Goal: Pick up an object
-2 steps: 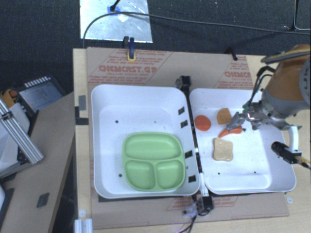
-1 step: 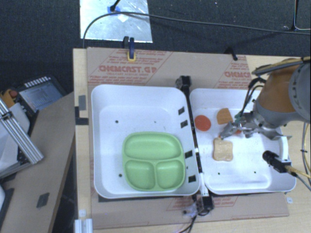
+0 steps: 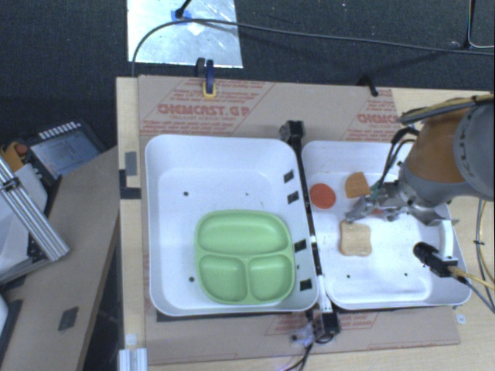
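Hovering just above the toast slice point(image 3: 355, 239), the gripper point(image 3: 360, 209) looks spread apart, holding nothing

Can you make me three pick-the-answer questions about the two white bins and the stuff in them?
1. Where is the green tray?
A. in the left bin
B. in the right bin
C. on the floor

2. How many small things lie in the right bin?
A. one
B. three
C. six

3. What is the gripper doing?
A. lifting the green tray
B. hovering low over the right bin, beside the bread
C. parked above the left bin

Answers:
1 A, the tray lies in the left bin.
2 B, a red disc, a small orange-brown piece and a slice of bread.
3 B, it sits just above the bread, between the three things.
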